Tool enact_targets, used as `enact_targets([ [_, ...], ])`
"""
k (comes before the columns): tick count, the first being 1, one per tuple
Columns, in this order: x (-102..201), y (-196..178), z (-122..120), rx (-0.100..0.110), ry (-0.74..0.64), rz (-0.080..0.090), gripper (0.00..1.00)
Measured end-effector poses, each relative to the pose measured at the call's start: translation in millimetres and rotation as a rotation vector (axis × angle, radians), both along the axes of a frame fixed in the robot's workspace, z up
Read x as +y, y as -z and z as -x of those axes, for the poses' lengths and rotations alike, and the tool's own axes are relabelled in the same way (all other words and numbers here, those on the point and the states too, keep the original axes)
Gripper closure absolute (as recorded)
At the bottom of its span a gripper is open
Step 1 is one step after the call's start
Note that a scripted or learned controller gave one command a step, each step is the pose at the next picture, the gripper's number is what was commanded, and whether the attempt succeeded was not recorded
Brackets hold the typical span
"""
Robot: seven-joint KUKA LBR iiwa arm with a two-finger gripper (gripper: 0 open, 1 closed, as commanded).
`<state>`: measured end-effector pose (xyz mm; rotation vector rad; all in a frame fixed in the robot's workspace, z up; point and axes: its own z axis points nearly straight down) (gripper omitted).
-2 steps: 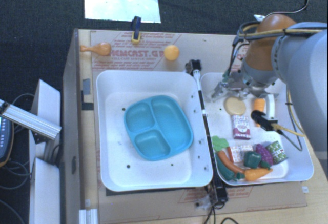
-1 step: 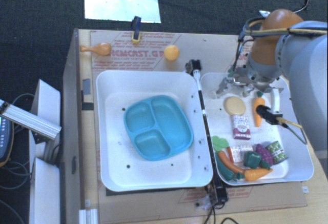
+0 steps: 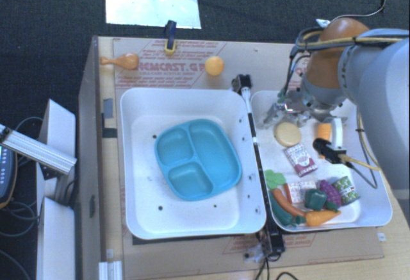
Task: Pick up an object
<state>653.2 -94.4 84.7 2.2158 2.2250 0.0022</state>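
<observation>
My gripper (image 3: 286, 116) hangs over the far end of the right bin (image 3: 378, 208), just above a round tan disc (image 3: 287, 134). Its fingers stand spread, with nothing between them. Near the disc lie a small maroon carton (image 3: 300, 159) and an orange block (image 3: 325, 131). At the bin's near end is a heap of toy food: a green leaf (image 3: 275, 179), a carrot (image 3: 285, 202), a second carrot (image 3: 321, 216), a dark green block (image 3: 315, 198), purple grapes (image 3: 330, 192) and a green packet (image 3: 346, 188).
The left bin (image 3: 138, 208) holds a blue divided plate (image 3: 197, 158). Behind the bins, on the bench, lie an orange ball (image 3: 214, 66) and a tan drumstick-shaped toy (image 3: 123, 61). A black-and-white divider bar (image 3: 251, 125) runs between the bins.
</observation>
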Motion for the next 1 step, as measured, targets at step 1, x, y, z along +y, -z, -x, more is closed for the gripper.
enact_targets([
  [1, -7.1, 0.0, 5.6, 0.000, 0.002, 0.001, 0.00],
])
